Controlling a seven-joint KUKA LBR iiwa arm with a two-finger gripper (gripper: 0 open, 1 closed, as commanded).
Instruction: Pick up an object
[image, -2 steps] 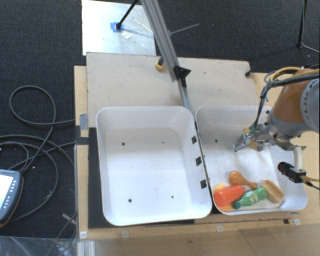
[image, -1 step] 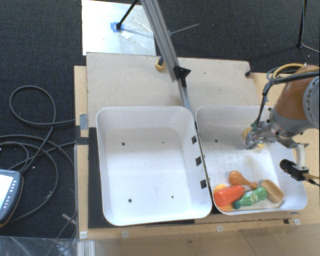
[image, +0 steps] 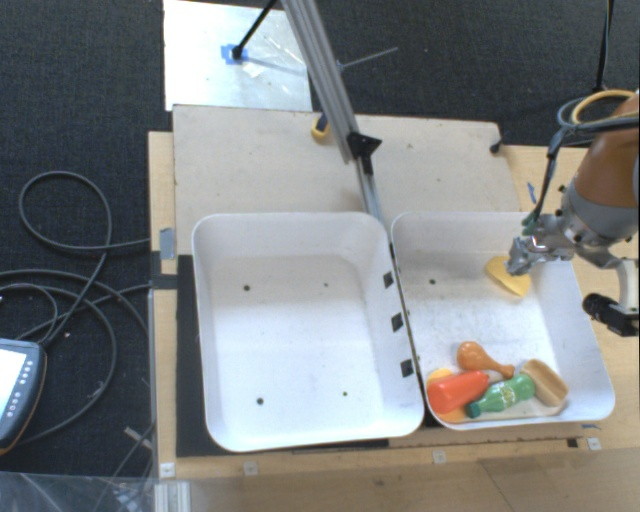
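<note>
Camera view: the jaws (image: 519, 262) are seen low in the right bin (image: 590, 330), touching a yellow piece (image: 508, 278) just below them; their state cannot be told.

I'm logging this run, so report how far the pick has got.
Done: the arm has reached into the right-hand white bin, and the tool sits at the flat yellow wedge-shaped piece. In hand: nothing visibly lifted; the wedge lies on the bin floor. Left: grasping and raising an object. The orange drumstick-shaped toy, red-orange pepper-like toy, green bottle-shaped toy and tan bun-shaped toy lie clustered at the bin's near corner.
</note>
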